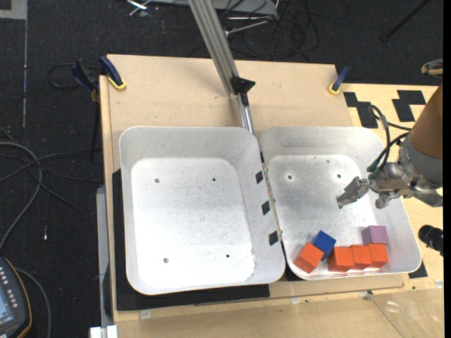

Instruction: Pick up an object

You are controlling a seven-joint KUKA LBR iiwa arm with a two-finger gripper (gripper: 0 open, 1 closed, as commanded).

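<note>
- Clearly the biggest things are the two white bins: the left bin (187,210) lies well apart from the claw on its far side, and the right bin (317,150) is the one the claw hangs over.
- Next is the arm (430,143), which comes in from the right edge; I judge it reaches this way because the blocks all sit in the right bin.
- Then the claw (365,192) itself, above the middle of the right bin floor. One finger (349,193) points toward the bin divider, a second part is near the wrist, so it looks spread, and nothing is between the fingers.
- Below the claw, toward the front wall of the bin, the blocks lie together, probably pushed there against the wall.
- The orange blocks (358,257) form a row just beside each other; one more orange block (308,258) is further from the claw.
- The blue block (324,242) touches that one.
- The purple block (377,234) is the nearest to the claw, so it seems the easiest one to pick.
</note>
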